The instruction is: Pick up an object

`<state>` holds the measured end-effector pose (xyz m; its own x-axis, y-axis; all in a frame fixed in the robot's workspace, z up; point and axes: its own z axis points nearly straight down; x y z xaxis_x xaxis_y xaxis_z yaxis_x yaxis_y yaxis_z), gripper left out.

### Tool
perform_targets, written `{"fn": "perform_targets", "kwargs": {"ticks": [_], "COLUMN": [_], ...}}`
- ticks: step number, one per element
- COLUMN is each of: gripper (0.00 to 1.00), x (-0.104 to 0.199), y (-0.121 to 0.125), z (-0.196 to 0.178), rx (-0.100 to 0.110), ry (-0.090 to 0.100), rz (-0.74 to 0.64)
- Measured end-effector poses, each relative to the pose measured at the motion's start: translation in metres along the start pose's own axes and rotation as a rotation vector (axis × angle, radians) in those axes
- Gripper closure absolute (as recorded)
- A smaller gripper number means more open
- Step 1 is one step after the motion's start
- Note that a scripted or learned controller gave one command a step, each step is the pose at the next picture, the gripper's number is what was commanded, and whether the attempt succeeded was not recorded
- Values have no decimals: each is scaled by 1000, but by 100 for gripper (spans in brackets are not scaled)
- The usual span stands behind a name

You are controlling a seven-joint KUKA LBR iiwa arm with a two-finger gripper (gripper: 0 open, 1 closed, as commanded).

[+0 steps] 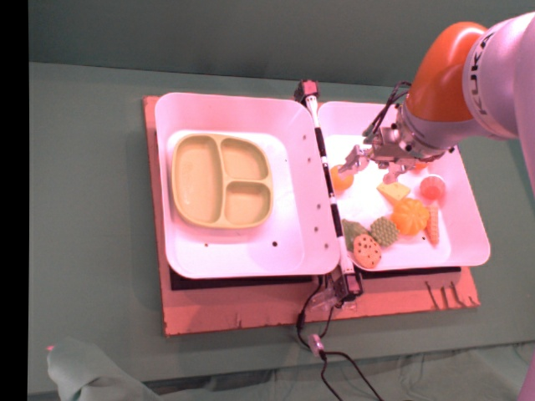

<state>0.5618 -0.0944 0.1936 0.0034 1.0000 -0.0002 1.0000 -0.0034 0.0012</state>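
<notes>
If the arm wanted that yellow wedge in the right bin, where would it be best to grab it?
Probably from straight above, with fingers closing across the two long flat sides of the yellow wedge. It lies flat on the right bin floor, with bare floor on its left; the orange pumpkin-like piece sits close at its lower right, so avoid that side.

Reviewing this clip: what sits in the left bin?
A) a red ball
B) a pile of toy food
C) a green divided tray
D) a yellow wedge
C: the green divided tray lies alone in the left bin, while the toy food pieces lie in the right bin, where the tool hovers.
</notes>
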Motion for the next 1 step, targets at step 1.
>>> {"fn": "perform_targets", "kwargs": {"ticks": [1], "gripper": [0], "x": [0], "y": [0], "z": [0], "rx": [0], "ry": [0], "rz": [0]}}
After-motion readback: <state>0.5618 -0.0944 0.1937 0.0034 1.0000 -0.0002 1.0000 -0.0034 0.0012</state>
